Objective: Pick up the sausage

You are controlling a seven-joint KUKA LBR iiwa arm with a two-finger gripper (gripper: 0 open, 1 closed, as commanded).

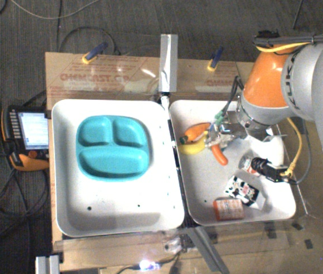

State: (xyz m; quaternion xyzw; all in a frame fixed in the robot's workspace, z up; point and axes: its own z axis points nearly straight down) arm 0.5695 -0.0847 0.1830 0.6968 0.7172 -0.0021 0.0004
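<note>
Camera view puts the claw [217, 140] low in the right bin [198, 210], near its upper left, with the sausage [221, 154] showing just beneath it; whether the claw is spread or pinching the sausage cannot be told from here. A sound grasp would likely straddle the sausage across its narrow width, clear of the banana [191, 148] and carrot [197, 132] crowded alongside. The sausage is a short, smooth, orange-red cylinder with rounded ends, apt to roll. Nearby lie a printed black-and-white carton [245, 189] and a reddish packet [228, 209]. The left bin [93, 216] holds a glossy teal divided plate [113, 146].
</note>
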